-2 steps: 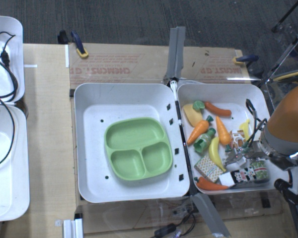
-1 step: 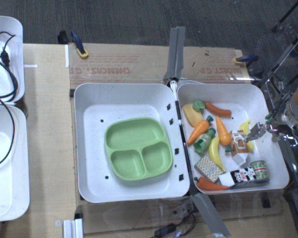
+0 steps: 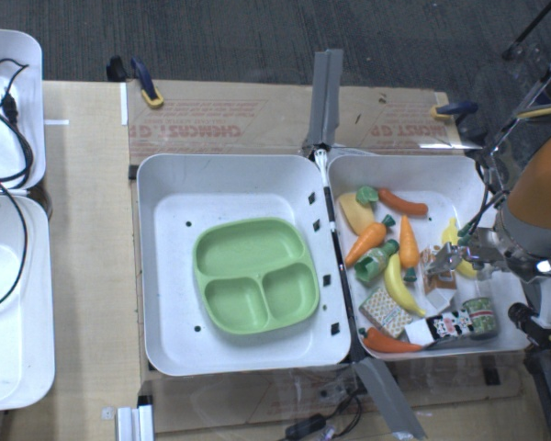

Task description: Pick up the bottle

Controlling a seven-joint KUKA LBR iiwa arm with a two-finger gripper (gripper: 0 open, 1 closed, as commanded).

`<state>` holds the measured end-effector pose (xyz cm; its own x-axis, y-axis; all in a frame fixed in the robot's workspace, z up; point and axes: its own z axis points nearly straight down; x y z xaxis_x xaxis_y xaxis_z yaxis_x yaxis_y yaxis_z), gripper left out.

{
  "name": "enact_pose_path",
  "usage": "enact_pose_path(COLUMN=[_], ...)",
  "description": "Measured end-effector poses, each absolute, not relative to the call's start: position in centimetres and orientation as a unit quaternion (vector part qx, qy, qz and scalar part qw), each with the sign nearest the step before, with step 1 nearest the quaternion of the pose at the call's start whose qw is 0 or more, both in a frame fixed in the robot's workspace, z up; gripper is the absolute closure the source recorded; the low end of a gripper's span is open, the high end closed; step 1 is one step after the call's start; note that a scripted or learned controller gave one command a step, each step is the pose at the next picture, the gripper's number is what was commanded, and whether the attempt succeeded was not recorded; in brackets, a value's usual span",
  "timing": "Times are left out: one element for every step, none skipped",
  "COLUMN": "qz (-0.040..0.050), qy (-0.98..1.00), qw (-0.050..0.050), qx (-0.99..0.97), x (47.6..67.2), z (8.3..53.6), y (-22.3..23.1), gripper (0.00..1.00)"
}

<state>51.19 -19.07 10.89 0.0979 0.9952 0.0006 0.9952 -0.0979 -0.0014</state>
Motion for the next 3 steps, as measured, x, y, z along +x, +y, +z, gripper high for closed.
enact_pose_path(qz=[0.001,0.0013,-0.0003], qy=[-0.636,-0.563,-0.574], qw=[0.0,0.001,0.002], qx=[-0.771,-0.826,-0.819], x=[47.8,47.7,51.5], z=[20.8,9.0,13.4], y=[-21.8,-16.4,-20.9], gripper=[0.0,0.0,0.0])
